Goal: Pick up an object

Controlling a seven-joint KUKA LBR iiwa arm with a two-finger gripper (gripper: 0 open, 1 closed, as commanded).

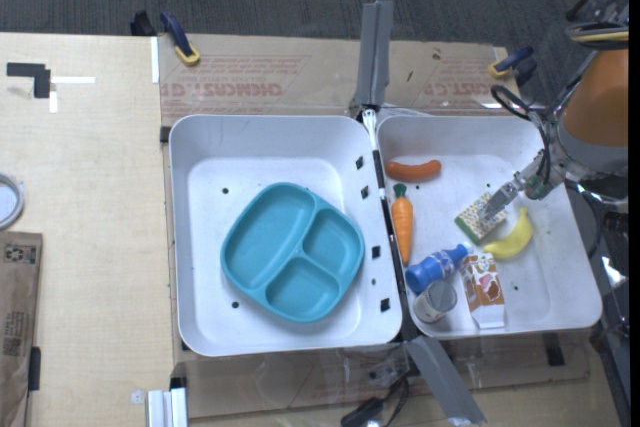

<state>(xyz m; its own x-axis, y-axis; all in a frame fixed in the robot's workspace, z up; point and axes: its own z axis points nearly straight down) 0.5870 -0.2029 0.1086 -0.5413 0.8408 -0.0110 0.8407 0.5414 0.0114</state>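
Yellow banana [512,237] lay at five o'clock of my gripper [497,206]; its grip I couldn't tell. Best descend squarely, clear of the sponge [474,221].

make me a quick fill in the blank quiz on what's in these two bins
1. The blue divided plate lies in the ____ bin.
2. The carrot lies just below the ____ in the right bin.
3. The claw is over a green packet beside the ____.
4. The divided plate has ____ compartments.

Missing words: left; sausage; banana; three
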